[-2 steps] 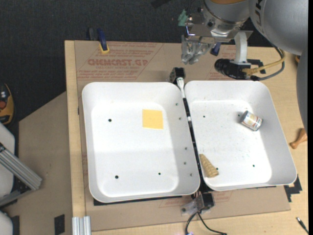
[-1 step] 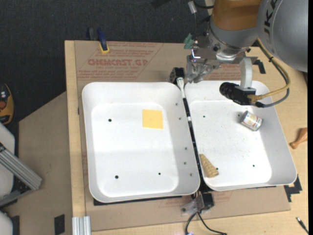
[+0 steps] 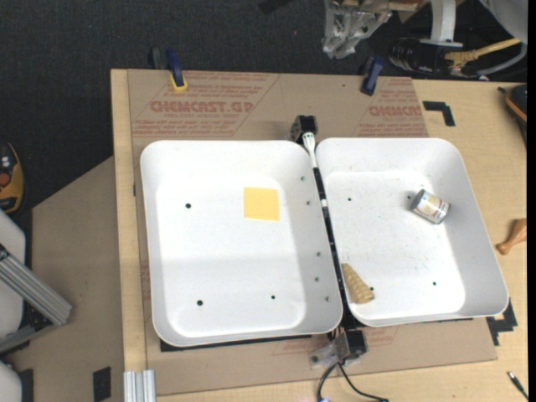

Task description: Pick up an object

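— White plastic, both bins; the left bin (image 3: 167, 249) held a flat yellow square (image 3: 261, 203) lying a little above its middle, well apart from every wall; what did the right one hold?

— The right bin (image 3: 469, 224) held two things; a small can (image 3: 430, 206), silvery with a pale label, lay on its side toward the upper right; a tan ridged cone-shaped piece (image 3: 358, 283) lay at the lower left corner, close beside the seam where the two bins met; the can and the cone were well apart.

— And the gripper?

— The gripper (image 3: 345, 32) hung at the top of the view, above the far edge of the board and over the dark floor, clear of both bins; nothing sat between its fingers; whether they were spread or closed I could not tell, the metal was too blurred.

— What lay under the bins?

— A brown cardboard sheet (image 3: 209, 99) with red print, pinned by a blue clamp (image 3: 176, 67) at its far left.
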Motion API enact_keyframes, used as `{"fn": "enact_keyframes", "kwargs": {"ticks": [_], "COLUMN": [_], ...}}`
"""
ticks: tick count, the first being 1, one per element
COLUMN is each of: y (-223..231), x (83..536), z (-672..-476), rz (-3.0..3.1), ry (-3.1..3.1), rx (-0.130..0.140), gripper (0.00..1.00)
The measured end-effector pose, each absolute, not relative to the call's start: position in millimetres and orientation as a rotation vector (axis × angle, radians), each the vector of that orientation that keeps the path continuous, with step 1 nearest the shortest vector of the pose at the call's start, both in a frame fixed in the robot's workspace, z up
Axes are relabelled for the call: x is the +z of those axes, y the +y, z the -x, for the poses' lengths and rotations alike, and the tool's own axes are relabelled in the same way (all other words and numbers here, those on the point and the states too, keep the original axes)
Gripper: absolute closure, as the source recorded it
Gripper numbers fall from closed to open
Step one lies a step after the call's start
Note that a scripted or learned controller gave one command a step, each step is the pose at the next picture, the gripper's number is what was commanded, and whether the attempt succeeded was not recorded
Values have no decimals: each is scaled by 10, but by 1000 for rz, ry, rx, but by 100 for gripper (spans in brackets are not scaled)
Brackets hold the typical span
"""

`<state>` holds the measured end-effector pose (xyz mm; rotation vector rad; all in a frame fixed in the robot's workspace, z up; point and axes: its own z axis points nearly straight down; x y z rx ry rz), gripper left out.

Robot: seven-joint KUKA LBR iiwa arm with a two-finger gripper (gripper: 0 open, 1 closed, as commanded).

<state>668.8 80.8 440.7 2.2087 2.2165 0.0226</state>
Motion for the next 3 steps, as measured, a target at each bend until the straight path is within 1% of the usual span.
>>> {"fn": "enact_keyframes", "kwargs": {"ticks": [1,2,3], "y": [1613,2160,2245], "x": [2811,4308,3027], "z": [-6482,-6671,-6646], "rz": [-2220,-2208,-2226], "ry": [2238,2223,2227], "rx": [-17,28,-19], "gripper": [100,100,100]}}
